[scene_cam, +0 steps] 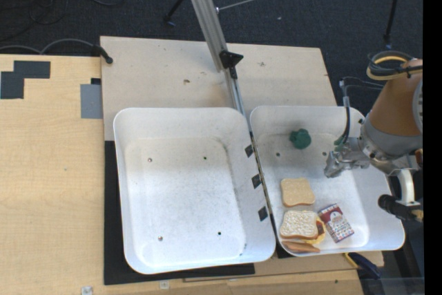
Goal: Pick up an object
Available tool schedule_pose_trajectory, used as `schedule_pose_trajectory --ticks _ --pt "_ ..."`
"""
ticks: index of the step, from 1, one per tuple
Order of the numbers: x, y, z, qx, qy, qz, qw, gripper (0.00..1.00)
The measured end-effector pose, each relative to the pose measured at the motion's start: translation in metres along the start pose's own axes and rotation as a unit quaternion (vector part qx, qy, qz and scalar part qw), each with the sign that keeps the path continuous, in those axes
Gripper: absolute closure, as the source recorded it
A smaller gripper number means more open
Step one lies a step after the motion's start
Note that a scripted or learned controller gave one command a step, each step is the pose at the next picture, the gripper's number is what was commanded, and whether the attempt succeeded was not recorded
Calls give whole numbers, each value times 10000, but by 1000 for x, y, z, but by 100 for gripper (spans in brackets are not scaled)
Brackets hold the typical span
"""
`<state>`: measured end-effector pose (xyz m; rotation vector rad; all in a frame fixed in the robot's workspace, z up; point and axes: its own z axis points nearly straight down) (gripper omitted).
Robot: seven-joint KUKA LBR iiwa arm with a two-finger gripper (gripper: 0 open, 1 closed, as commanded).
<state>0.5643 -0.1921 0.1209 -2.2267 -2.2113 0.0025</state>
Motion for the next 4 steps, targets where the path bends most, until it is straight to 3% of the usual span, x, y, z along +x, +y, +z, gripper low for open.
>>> schedule_pose_trajectory --ticks 2,4 --pt "-5 5 -107 -34 -13 -39 10000 100" --pt "92 23 -124 -17 -2 -55 10000 100"
